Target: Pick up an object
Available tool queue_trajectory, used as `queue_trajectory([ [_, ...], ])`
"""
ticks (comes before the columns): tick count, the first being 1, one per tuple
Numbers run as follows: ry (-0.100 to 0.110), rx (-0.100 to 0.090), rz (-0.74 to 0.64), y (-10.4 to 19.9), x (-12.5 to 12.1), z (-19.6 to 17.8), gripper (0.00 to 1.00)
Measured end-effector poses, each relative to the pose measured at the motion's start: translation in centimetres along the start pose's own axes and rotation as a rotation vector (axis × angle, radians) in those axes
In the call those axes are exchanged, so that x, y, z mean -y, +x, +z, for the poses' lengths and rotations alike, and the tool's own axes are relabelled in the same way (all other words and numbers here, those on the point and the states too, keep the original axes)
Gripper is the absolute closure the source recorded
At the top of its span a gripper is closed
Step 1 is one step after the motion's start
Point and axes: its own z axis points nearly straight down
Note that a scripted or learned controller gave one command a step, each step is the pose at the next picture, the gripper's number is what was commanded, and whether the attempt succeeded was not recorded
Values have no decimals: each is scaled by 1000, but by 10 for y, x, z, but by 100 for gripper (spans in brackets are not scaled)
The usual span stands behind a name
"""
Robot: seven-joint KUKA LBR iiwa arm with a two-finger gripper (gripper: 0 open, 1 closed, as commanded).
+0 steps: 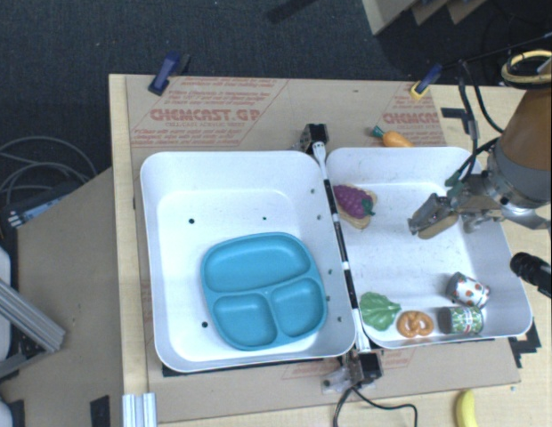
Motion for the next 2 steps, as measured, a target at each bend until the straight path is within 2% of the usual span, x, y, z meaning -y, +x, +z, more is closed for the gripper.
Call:
queue_trajectory([
  [1,-2,2,1,-59,-61,11,0],
  [2,3,0,2,-99,-9,88,0],
])
